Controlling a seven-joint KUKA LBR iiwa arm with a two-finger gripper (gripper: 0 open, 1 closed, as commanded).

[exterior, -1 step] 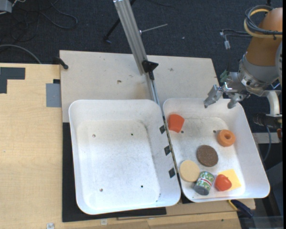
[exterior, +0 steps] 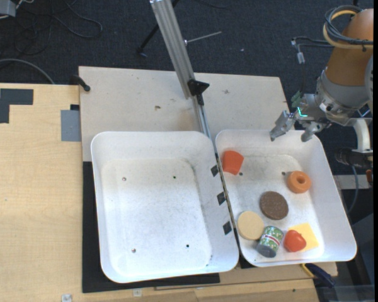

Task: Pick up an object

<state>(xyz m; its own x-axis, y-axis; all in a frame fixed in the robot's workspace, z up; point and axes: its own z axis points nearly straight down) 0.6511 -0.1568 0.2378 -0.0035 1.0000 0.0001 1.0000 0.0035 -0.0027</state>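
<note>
In the camera view we see the gripper (exterior: 296,128) hovering at the right bin's (exterior: 340,231) one o'clock corner, fingers spread and grasping nothing. The orange cup (exterior: 232,162) sits at ten o'clock in that bin (just beside the divider), the orange ring (exterior: 298,182) at three, the brown disc (exterior: 274,205) central

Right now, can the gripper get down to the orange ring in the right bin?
Probably yes. The gripper hangs over the right bin's far edge, and the orange ring lies alone on the bin floor just in front of it, apart from the brown disc, with nothing above it.
</note>
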